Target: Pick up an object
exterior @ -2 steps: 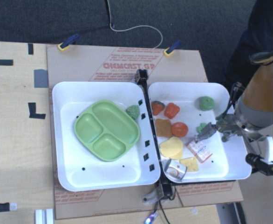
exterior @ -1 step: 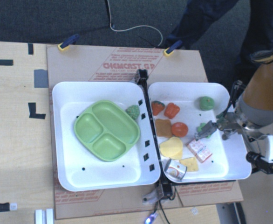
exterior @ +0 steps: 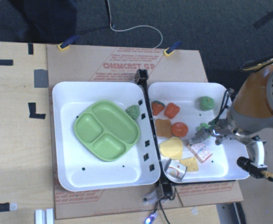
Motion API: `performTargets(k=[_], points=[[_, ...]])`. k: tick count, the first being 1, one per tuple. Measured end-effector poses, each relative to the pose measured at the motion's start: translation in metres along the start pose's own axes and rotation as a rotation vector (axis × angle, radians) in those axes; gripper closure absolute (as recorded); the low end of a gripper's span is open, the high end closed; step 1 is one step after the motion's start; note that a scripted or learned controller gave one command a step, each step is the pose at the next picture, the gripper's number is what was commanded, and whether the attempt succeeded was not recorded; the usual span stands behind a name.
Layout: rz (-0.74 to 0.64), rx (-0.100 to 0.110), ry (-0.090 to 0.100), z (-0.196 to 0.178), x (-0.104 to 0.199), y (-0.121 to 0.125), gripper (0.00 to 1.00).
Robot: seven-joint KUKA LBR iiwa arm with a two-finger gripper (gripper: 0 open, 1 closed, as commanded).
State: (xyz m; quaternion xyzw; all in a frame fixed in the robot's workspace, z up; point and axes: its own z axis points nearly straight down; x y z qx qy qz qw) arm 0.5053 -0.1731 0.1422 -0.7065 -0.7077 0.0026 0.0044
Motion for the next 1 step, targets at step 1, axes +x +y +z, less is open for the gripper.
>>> performTargets(k=[1], points=[[0.000, -0.001, 0.000, 0.0562, 0.0013, -0.0008, 0.00]])
